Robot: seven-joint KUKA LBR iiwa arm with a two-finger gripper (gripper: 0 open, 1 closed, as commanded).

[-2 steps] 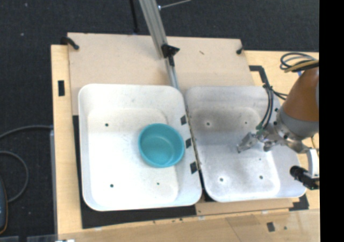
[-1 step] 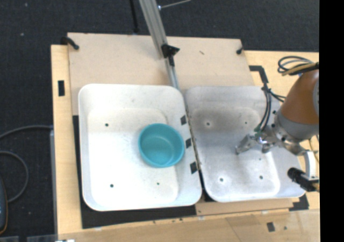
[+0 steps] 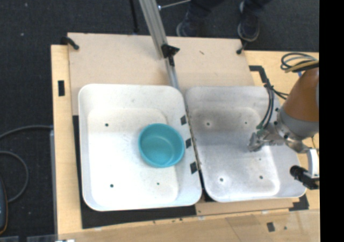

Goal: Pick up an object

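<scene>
Item: blue bowl (image 3: 161, 145), upright in the left bin (image 3: 97, 106), toward its right side, untouched. Pincer (image 3: 255, 143): low over the right bin (image 3: 226, 101), well apart from the bowl (whether apart or together, cannot tell), nothing seen in it. Status: pickup not yet done; reach, grasp and lift all remain.

Two bins sit side by side on the table (image 3: 215, 61), their inner rims touching near the table's centre line. The left bin (image 3: 107, 101) holds a bowl (image 3: 161, 145), which rests right of the bin's middle, near the shared rim. The arm (image 3: 301, 106) enters over the table's right edge. Its claw (image 3: 257, 143) is positioned over the right bin (image 3: 226, 106), toward that bin's right side. A slanted pole (image 3: 153, 20) crosses the table's far edge, ending behind the junction of the bins.
</scene>
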